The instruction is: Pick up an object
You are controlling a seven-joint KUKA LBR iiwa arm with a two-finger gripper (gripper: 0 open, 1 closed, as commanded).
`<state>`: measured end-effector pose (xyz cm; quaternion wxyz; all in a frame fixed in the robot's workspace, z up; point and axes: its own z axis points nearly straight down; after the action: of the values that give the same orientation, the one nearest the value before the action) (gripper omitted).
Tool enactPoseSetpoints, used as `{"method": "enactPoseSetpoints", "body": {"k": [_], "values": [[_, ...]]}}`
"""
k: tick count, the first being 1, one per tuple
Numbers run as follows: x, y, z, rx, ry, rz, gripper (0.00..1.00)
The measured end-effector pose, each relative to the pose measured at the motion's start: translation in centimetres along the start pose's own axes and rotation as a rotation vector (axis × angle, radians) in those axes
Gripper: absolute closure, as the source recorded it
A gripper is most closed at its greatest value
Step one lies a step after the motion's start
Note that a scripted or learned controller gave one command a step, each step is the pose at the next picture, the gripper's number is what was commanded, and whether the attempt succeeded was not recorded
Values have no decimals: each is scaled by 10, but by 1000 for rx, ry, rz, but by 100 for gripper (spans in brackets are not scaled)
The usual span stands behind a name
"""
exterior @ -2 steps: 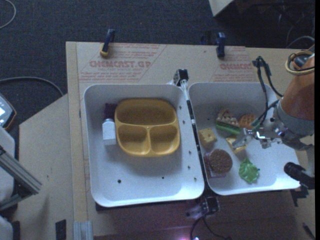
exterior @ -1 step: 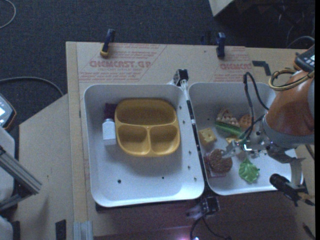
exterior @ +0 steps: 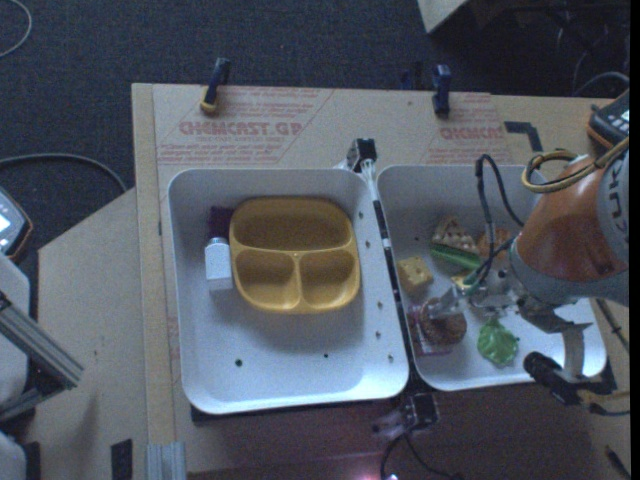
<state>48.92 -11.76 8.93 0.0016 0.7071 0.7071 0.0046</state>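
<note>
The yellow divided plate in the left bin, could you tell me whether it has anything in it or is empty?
Empty. The yellow divided plate lies right side up in the left bin, and all three of its compartments show bare yellow bottoms.

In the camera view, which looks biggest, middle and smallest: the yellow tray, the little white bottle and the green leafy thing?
1. Yellow tray, by far the largest.
2. White bottle and green leafy thing look about the same size, so I won't rank them.

- Divided tray (exterior: 294,266) lies in the left bin (exterior: 190,338), upper half.
- Small bottle (exterior: 218,264) touches the tray's left edge.
- Right bin (exterior: 400,183) holds clustered small items.
</note>
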Motion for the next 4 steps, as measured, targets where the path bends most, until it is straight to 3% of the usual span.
{"method": "enactPoseSetpoints", "body": {"k": [1,2,3,4], "values": [[-2,3,-14,-11,-5,2,100],[-3,2,-56,4,-7,-1,100],[-11,2,-117,1,-7,0,100],[-11,4,-137,4,-6,-1,100]]}}
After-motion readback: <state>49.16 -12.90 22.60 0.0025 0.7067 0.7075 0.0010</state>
